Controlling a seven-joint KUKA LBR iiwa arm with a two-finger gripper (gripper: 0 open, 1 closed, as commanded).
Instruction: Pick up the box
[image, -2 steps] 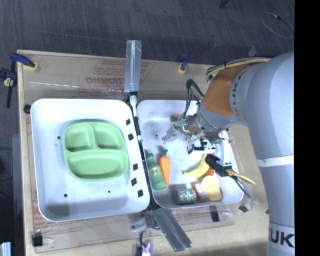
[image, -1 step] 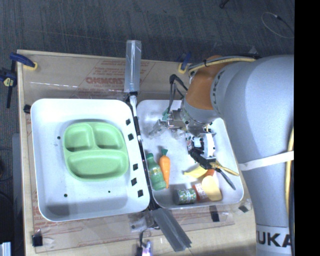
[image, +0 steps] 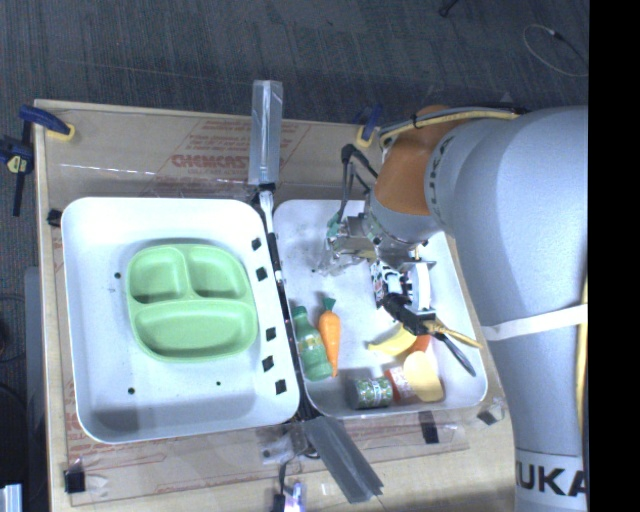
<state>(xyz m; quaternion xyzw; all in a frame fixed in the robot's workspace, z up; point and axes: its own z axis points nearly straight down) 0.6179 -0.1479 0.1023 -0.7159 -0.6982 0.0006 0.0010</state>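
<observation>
A small red and white box (image: 399, 384) lies near the front of the right bin (image: 300, 225), between a green-labelled can (image: 372, 392) and a pale orange item (image: 426, 378). My gripper (image: 343, 243) hangs low over the back of the same bin, well behind the box and a little to its left, with nothing seen in it. The grey arm with its orange band (image: 405, 180) comes in from the right and covers the bin's right rear corner.
A green bottle (image: 309, 343) and a carrot (image: 329, 336) lie side by side at the right bin's left wall. A banana (image: 393, 342) lies just behind the box. The left bin (image: 85, 300) holds a green divided plate (image: 190, 300).
</observation>
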